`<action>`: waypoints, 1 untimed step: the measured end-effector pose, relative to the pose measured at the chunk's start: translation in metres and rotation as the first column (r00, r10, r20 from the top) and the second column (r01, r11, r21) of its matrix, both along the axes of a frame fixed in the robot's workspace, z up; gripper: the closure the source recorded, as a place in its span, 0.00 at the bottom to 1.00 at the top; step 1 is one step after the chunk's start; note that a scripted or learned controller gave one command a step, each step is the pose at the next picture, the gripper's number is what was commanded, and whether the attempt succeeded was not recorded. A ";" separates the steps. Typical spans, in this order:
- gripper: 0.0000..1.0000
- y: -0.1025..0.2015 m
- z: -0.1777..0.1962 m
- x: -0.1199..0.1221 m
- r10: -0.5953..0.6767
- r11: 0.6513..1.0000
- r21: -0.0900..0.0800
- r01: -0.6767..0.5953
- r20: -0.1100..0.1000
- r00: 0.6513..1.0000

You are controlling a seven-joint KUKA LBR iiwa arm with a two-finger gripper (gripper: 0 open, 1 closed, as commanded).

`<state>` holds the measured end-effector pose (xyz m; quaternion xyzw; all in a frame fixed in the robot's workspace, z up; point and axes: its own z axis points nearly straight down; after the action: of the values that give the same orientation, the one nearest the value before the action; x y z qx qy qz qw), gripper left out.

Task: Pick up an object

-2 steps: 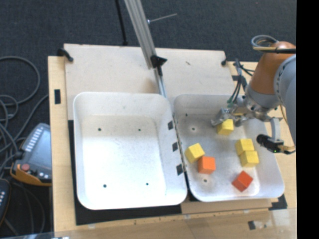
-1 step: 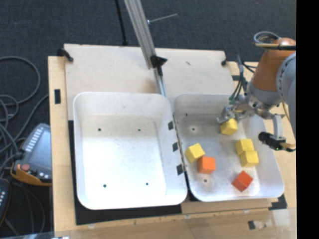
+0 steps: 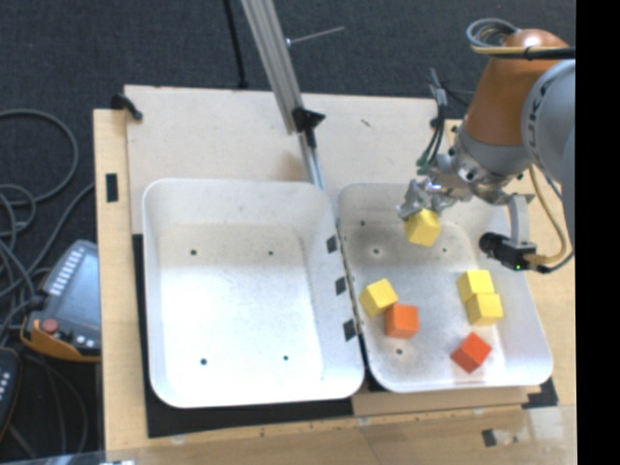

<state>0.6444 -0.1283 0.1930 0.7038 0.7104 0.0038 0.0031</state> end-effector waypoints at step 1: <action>1.00 0.065 0.005 -0.009 -0.001 1.000 0.001 0.001 -0.008 1.000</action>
<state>0.6355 -0.0638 0.1978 0.7042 0.7100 0.0015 -0.0003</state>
